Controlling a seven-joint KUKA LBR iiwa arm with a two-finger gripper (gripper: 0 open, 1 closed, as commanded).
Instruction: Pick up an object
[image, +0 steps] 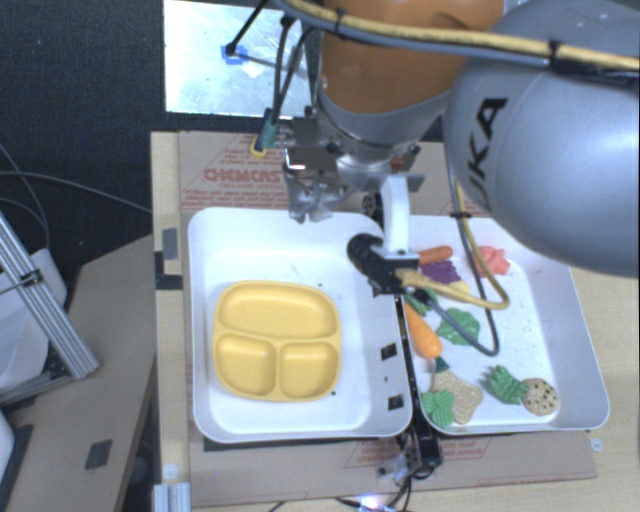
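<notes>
My gripper (311, 203) hangs over the far rim of the left bin (200, 300), above its back edge, with nothing seen in it. A yellow divided plate (278, 338) lies in the left bin. In the right bin (575, 345) lie toy foods. An orange carrot (425, 335) rests near the divider. A purple piece (441, 271) and a pink piece (491, 260) sit at the back. A green leaf (461, 325) lies mid-bin. A toast slice (461, 396), another leaf (503, 384) and a cookie (540, 396) are at the front.
The big grey arm covers the upper right of the view and the back of the right bin. Both bins stand on a cardboard sheet (230, 175). A metal frame (40, 300) stands at the left, off the bench.
</notes>
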